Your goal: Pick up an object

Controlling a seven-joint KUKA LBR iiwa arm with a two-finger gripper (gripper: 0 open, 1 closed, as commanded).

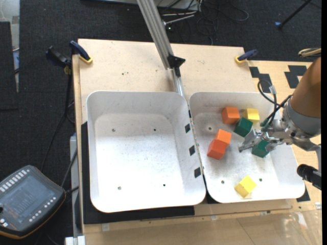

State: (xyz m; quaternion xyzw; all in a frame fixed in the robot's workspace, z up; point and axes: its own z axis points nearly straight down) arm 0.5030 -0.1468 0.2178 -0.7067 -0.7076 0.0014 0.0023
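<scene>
Several blocks lie in the right bin [286,188]. An orange block [230,115], a yellow block [252,114] and a dark green block [243,126] cluster at the back. A larger orange block [219,143] sits mid-bin, and a second yellow block [245,186] lies near the front. My gripper [257,141] reaches in from the right, low over the bin. A second green block [261,149] sits directly beneath it and is partly hidden by it. I cannot tell whether that block is gripped.
The left bin [97,137] stands beside the right one, sharing a middle wall. A slanted metal pole [156,27] rises from behind the bins. Clamps sit at the board's back corners. A teach pendant [25,200] lies at the lower left.
</scene>
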